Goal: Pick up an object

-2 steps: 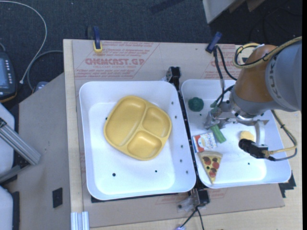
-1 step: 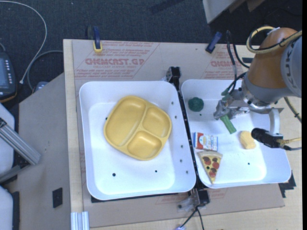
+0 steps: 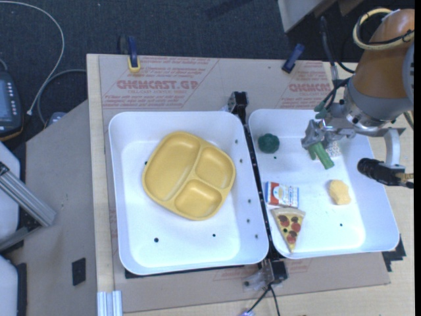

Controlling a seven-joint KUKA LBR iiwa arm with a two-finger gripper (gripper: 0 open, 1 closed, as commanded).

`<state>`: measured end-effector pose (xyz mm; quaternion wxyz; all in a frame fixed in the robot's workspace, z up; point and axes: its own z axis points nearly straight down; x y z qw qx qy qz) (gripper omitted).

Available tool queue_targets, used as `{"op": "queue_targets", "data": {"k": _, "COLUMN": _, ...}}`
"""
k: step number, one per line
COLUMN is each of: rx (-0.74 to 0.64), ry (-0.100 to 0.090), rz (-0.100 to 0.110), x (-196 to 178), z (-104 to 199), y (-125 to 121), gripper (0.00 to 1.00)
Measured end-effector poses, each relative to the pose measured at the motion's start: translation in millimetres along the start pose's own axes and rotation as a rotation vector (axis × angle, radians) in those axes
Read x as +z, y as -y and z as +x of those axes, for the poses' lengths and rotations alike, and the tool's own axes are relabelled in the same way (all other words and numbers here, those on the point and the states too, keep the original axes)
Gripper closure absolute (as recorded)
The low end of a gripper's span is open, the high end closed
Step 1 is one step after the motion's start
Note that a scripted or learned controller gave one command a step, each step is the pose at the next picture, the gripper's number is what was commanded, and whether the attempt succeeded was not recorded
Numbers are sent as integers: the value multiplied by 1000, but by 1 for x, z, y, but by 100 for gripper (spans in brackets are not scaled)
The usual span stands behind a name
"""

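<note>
Looking down at a slant, the camera shows a bench (image 3: 99,176) covered with brown board and carrying two shallow white bins side by side.

The left bin (image 3: 131,242) holds a yellow plate (image 3: 189,175) with three compartments. It lies flat near the bin's middle, turned at an angle to the bin's edges.

The right bin (image 3: 368,236) holds several small things. A dark green ball (image 3: 268,142) sits near the far left corner. A small red, white and blue packet (image 3: 281,195) lies against the left edge, about halfway along it. Just nearer than the packet, touching or almost touching it, a toy pizza slice (image 3: 289,226) points toward the near left corner. A pale yellow lump (image 3: 339,192) rests toward the right side, well apart from the packet and slice.

The grey arm (image 3: 381,71), with its orange band, reaches in from the right over the far right part of the right bin. Its gripper (image 3: 320,143) hangs low over the bin's far edge area, to the right of the ball. A green stick (image 3: 322,155) shows at the fingertips, tilted, with its lower end toward the bin floor. It seems to sit between the fingers, but whether the jaws actually pinch it cannot be told from this angle.

A black clamp (image 3: 238,101) sits at the far end of the seam between the bins.
</note>
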<state>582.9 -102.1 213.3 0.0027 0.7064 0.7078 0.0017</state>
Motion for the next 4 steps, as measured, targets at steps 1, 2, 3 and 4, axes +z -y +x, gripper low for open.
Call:
{"op": "queue_targets", "data": {"k": 1, "rx": 1, "ry": 0, "rz": 3, "x": -42, "z": 0, "y": -2, "gripper": 100}}
{"op": "queue_targets", "data": {"k": 2, "rx": -4, "ry": -3, "rz": 8, "x": -45, "z": 52, "y": -1, "gripper": 100}}
{"op": "queue_targets", "data": {"k": 3, "rx": -3, "ry": -3, "rz": 11, "x": -30, "z": 108, "y": 10, "gripper": 100}}
{"op": "queue_targets", "data": {"k": 4, "rx": -4, "ry": -3, "rz": 8, "x": -31, "z": 161, "y": 6, "gripper": 100}}
